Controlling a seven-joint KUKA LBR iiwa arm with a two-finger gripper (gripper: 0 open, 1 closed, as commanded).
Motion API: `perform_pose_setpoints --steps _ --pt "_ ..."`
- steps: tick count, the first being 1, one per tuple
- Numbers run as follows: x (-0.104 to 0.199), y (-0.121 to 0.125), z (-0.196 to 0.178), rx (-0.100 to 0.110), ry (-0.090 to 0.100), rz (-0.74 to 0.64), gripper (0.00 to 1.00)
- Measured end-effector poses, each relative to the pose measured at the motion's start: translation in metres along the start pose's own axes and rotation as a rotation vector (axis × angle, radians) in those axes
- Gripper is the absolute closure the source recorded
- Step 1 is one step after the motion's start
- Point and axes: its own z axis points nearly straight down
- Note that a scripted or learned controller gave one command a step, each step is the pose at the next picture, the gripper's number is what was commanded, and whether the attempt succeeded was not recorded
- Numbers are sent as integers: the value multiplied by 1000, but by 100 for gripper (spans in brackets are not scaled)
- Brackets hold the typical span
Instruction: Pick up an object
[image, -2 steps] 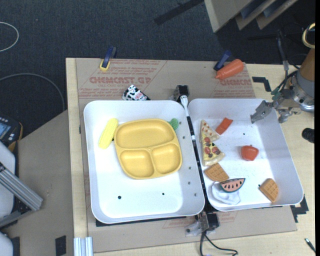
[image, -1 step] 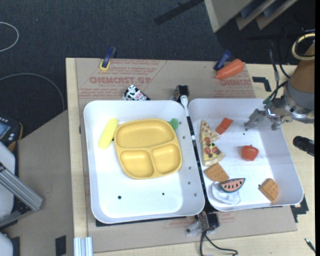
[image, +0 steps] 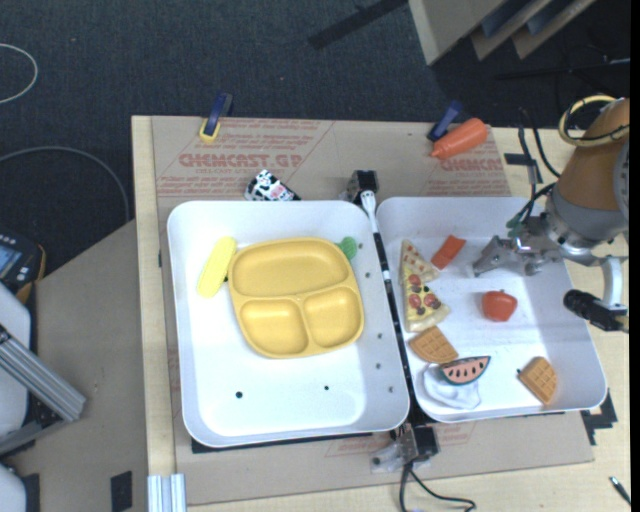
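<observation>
My gripper (image: 503, 257) hangs over the upper right part of the right bin (image: 590, 385), below the arm's orange band. Just below it lies a red tomato-like toy (image: 499, 304), and to its left an orange-red piece (image: 447, 250). A pizza slice (image: 419, 287) rests along the bin's left side. Further down sit a waffle piece (image: 433, 346), a watermelon slice (image: 465, 370) on a white object (image: 445, 393), and a second waffle piece (image: 538, 379) at the lower right. Nothing shows in the gripper's grasp.
The left bin (image: 200, 390) holds a yellow divided plate (image: 296, 294), a yellow corn-like toy (image: 215, 266) and a small green piece (image: 347, 246). Beyond the bins, an orange clamp (image: 459, 138), a blue-yellow clamp (image: 213, 120) and a black-and-white toy (image: 268, 187) lie on the bench.
</observation>
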Motion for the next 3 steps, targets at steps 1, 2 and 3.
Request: perform_pose_setpoints --steps 1,2,3 --pt "-1 2 -14 -7 -4 -1 100" --pt "7 5 -62 -12 -7 -1 100" --pt "3 3 -107 -13 -8 1 100"
